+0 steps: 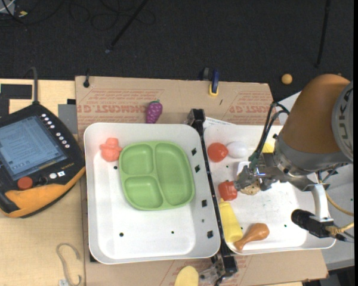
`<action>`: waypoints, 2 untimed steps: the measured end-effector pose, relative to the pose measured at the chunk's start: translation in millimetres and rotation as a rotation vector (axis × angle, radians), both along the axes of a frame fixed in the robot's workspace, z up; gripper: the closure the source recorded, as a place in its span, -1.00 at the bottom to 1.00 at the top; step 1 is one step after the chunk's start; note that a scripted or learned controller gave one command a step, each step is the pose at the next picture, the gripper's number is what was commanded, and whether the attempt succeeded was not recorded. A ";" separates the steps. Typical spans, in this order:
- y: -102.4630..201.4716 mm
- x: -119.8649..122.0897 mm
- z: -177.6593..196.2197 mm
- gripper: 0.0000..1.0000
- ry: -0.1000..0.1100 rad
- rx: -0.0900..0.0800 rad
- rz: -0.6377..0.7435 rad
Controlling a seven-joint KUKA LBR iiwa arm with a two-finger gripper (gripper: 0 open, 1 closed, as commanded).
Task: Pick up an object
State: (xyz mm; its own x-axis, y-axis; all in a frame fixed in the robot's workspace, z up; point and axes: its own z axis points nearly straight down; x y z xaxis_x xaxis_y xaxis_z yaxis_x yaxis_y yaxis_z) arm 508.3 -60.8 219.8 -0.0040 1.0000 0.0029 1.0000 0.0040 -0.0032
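A cardboard-lined bench is seen from above, bearing two white bins. Low in the right bin (286, 234), the gripper (249, 180) is placed over a small brownish object (249, 188); whether anything is clamped cannot be told. Close by lie a red block (228, 190), a yellow piece (230, 219) and a drumstick toy (252, 235), kept loose as candidates for picking. A green divided tray (155, 176) is set in the left bin (143, 243).
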 end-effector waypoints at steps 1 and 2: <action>50.4 20.9 -5.8 1.00 0.000 -0.001 0.000; 99.5 28.8 -2.8 1.00 0.000 -0.001 0.000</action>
State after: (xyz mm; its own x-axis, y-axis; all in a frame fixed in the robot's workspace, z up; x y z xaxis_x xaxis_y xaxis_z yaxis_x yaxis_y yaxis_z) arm 537.1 38.7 216.9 -0.0040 1.0000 0.0020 1.0000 0.0040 -0.0029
